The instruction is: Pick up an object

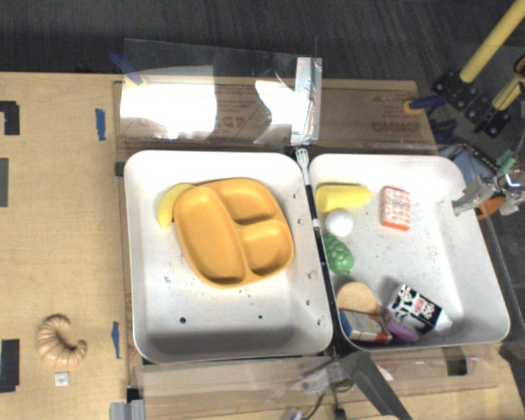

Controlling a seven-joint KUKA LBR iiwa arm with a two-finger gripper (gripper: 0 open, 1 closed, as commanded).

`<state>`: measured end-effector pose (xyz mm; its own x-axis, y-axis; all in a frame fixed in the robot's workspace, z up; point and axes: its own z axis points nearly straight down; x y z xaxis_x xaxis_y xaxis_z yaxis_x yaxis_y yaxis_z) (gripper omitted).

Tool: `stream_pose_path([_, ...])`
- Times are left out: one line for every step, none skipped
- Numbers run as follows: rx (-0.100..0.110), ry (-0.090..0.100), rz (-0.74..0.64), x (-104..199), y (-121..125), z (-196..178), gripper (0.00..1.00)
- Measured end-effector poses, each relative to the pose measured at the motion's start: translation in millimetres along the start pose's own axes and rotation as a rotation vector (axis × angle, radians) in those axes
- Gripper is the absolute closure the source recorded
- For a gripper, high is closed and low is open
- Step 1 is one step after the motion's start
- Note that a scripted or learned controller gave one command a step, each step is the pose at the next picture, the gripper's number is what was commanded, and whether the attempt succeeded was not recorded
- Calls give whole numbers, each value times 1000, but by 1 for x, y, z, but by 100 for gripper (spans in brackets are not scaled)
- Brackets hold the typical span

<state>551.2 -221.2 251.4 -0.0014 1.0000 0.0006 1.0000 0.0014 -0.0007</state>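
Note:
The right bin (455, 261) holds several small objects. A yellow block (341, 197) lies at its far left, with a white ball (339, 224) and a green lumpy toy (338, 254) just below it. An orange-and-white packet (395, 208) lies near the middle back. Near the front are a tan round piece (357, 297), a black-and-white carton (416, 308) and a purple item (401, 330). The left bin (149, 304) holds an orange divided plate (233, 230) that partly covers a yellow banana (165, 204).
A tan curled toy (61, 339) lies on the bench left of the bins. A clear plastic sheet (219, 103) stands behind the left bin. Cables, clamps and a yellow rod (499, 29) crowd the right edge, with small grey-and-orange hardware (481, 199) at the right bin's rim.

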Motion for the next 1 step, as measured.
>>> stream_pose_path([5, 2, 451, 23, -16, 61, 0])
